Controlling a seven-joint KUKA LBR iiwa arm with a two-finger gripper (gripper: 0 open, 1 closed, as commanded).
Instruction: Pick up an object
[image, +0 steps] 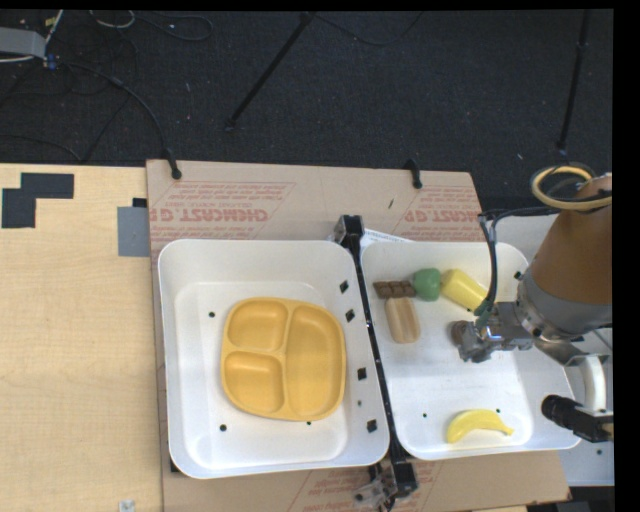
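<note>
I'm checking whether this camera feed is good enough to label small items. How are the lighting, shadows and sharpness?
Camera view: even, soft lighting and no harsh glare on the white bins; faint shadows under the yellow plate and banana; the image is generally soft and low in detail, the end effector reads as a blurry grey mass, and the floor behind is dark.

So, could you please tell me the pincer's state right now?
Pincer: low in the right bin, its state cannot be told.

Two white bins side by side on a cardboard sheet atop the counter; yellow divided plate in the left bin.
</note>
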